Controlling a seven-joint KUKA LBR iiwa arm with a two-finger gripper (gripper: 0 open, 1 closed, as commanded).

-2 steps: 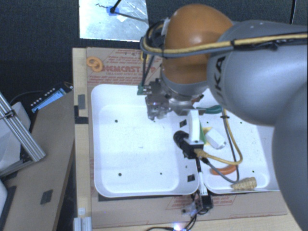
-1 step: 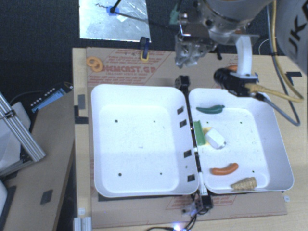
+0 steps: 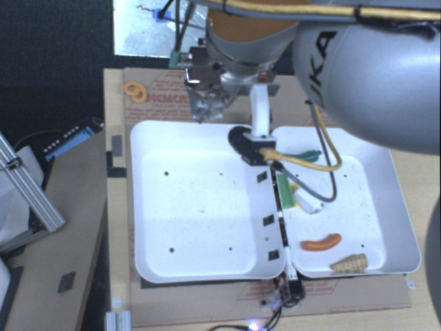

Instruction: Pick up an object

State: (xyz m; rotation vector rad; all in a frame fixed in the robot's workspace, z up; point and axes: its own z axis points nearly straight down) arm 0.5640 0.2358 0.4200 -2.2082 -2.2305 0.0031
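Gripper [image 3: 204,107] at upper centre, over far rim of left bin [image 3: 148,185], open or closed cannot be told, broad white floor below it, orange sausage [image 3: 321,243] and tan cone [image 3: 349,262] near lower edge of right bin [image 3: 386,212], apart

orange sausage [image 3: 321,243] | tan cone [image 3: 349,262] near it | both lying flat | right bin [image 3: 375,185]

Tan counter [image 3: 69,205] against a dark surround.
A printed cardboard sheet [image 3: 158,95] lies mid-counter; a dark textured surface [image 3: 48,33] fills the upper left, a bright metal panel [image 3: 141,19] sits at the top, and an aluminium rail [image 3: 27,192] slants at the left edge.
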